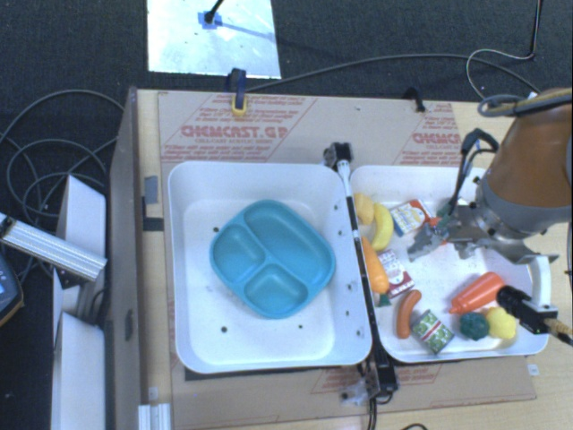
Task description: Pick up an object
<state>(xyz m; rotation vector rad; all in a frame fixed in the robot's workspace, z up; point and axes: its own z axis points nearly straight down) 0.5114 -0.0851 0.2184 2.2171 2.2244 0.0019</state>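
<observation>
The right bin [448, 176] holds several toy foods. A banana [383, 227] and a yellow piece [363, 208] lie at its left, beside a small carton [410, 215]. Along the divider rests an orange carrot [374, 271], with a snack packet [394, 271] next to it. Nearer the front are a sausage [407, 313], a green can [433, 331], a second carrot [477, 292], a broccoli [474, 326] and a lemon [503, 323]. My gripper [428, 243] hangs low over the middle of this bin, just right of the carton.
The left bin [192, 240] carries a blue compartment plate [271, 256]. A divider rail [354, 240] runs between the bins. The arm's orange band [533, 155] and grey wrist cover the right bin's far right side. Cables lie behind the bench.
</observation>
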